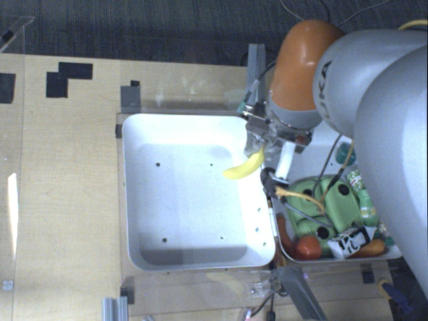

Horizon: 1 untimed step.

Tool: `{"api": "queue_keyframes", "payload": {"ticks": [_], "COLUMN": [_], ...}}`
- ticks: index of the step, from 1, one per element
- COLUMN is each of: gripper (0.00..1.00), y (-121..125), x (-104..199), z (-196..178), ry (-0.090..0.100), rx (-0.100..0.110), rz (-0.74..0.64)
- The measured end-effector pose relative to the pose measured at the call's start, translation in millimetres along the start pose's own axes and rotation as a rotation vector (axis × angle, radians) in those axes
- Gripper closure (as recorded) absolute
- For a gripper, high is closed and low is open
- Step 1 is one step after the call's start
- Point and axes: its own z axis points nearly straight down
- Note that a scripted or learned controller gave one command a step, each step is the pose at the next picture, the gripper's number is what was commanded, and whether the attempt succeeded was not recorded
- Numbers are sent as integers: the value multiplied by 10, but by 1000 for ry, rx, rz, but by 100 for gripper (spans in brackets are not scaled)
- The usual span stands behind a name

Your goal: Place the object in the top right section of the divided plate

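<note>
End effector (263, 147) over left bin's (194, 253) right edge, fingers clamped on banana's (243, 167) upper end. Banana hangs just below it, long axis slanting down-left, free tip pointing left over bin floor.

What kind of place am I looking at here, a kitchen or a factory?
Most likely a robotics lab, not a kitchen. A big grey robot arm reaches over a wooden bench with two white bins, one heaped with toy food, and a yellow banana hangs under its wrist.
</note>
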Motion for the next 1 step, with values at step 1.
{"api": "queue_keyframes", "payload": {"ticks": [1], "gripper": [100], "y": [-1037], "x": [71], "z": [256], "ry": [-1], "rx": [2], "rz": [-120]}}
